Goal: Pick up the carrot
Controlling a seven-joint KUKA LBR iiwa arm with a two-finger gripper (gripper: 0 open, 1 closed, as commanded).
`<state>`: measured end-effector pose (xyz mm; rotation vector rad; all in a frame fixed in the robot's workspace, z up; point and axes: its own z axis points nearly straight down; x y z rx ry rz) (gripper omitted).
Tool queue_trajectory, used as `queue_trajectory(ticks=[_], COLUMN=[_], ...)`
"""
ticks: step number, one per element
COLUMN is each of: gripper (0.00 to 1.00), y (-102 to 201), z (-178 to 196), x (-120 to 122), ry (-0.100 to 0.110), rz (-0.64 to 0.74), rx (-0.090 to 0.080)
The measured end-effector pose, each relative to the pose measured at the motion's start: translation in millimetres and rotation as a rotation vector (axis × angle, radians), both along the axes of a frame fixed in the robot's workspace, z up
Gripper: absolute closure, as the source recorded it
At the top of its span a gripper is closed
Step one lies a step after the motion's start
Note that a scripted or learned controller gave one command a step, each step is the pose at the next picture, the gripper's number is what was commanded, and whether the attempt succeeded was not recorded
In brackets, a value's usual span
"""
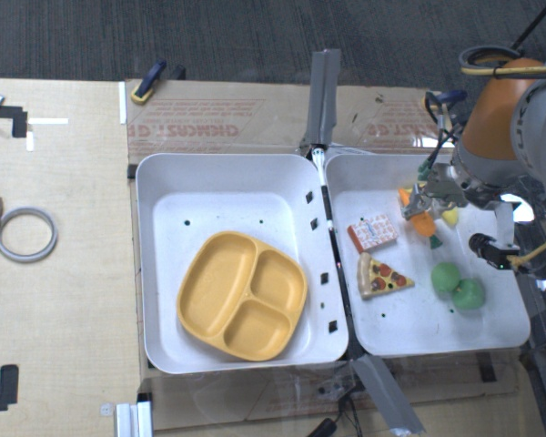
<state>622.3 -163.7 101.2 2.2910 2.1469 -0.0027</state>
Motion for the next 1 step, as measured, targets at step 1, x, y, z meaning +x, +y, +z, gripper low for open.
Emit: queue_trajectory(ticks=[1], gripper=[1.0], y=[32.9], z=[125.0], x=[-21.3], ry=[0.0], rz=[0.077], rx=[0.001])
